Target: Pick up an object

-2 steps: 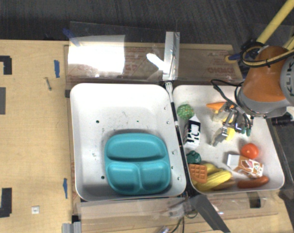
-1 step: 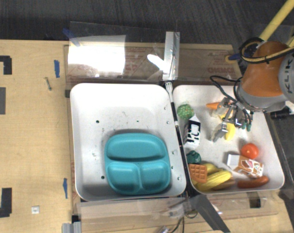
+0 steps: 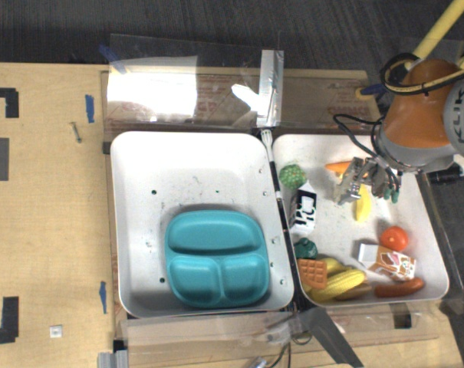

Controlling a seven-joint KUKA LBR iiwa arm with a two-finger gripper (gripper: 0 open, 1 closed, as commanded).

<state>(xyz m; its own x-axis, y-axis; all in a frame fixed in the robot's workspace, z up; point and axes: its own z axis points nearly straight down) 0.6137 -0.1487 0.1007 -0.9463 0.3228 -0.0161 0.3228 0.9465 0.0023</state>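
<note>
Yellow corn [image 3: 343, 283] lies at the right bin's [image 3: 435, 228] near edge; pincer [image 3: 363, 184], spread unclear, hovers touching a banana [image 3: 362, 204].

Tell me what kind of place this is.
Probably a robotics lab bench for pick-up trials: a grey arm with an orange band reaches over two shallow white bins, one holding small plastic toy food, the other a teal divided tray.
</note>
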